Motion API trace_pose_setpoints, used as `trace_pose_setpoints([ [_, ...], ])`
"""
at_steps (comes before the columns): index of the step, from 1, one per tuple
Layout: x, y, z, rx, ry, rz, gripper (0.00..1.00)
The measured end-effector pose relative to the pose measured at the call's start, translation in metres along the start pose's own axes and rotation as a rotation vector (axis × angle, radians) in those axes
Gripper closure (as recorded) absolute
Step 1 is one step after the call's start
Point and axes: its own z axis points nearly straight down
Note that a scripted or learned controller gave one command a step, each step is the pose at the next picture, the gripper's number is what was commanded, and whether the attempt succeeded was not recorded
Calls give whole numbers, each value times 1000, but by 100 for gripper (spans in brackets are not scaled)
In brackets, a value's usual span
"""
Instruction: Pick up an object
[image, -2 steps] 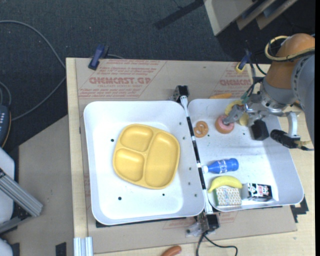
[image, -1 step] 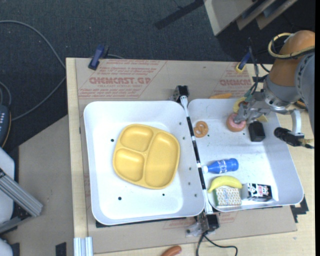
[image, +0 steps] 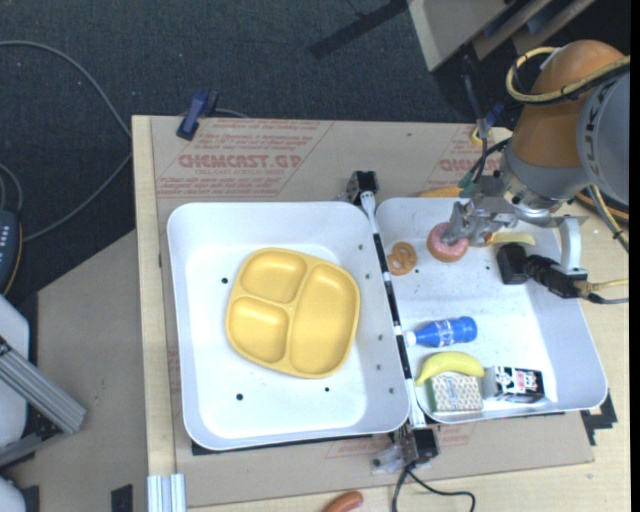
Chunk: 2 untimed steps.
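Yellow plastic, a three-compartment plate (image: 292, 312) lay in the left white bin (image: 200, 330). In the right white bin (image: 575, 340), a small brown pretzel (image: 402, 258) sat near the dividing wall, a blue bottle (image: 445, 331) lay below it, and a yellow banana (image: 449, 364) rested beside a tan sponge (image: 457, 393). Farther right, the gripper (image: 462, 232) hung over a pink frosted doughnut (image: 447, 244) at the far end; whether its jaws were open or closed could not be told.
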Motion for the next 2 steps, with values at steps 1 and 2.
trace_pose_setpoints([
  [1, 53, -27, -43, 1, 0, 0, 100],
  [2, 91, -36, -44, 2, 0, 0, 100],
])
